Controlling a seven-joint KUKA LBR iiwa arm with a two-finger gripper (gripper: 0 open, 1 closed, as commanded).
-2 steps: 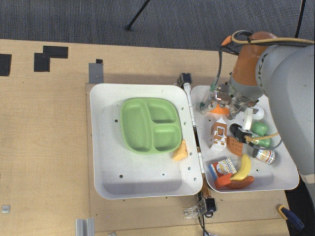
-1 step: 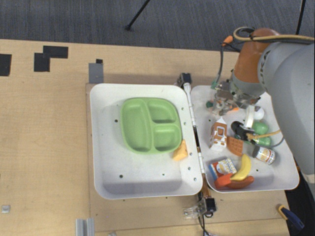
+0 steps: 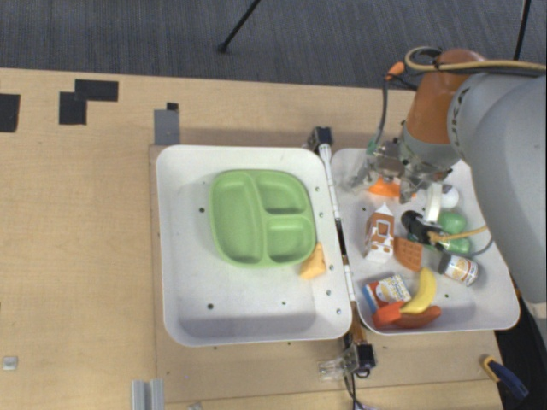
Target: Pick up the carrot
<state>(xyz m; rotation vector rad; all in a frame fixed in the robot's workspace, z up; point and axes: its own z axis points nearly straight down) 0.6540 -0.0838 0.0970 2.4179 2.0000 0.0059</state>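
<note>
There is one camera, fixed high above the bench (image 3: 77, 254), and it looks down at a slant. It sees both white bins — the left bin (image 3: 184, 254) and the right bin (image 3: 491, 301) — side by side. The dark carpet (image 3: 128, 15) lies at the top, on the far side. The arm (image 3: 504, 152) comes in from the right, close and big — the nearest thing.

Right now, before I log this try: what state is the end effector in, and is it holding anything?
End effector: low over the top of the right bin, above an orange item; open or closed cannot be told, and no held item can be seen.
</note>
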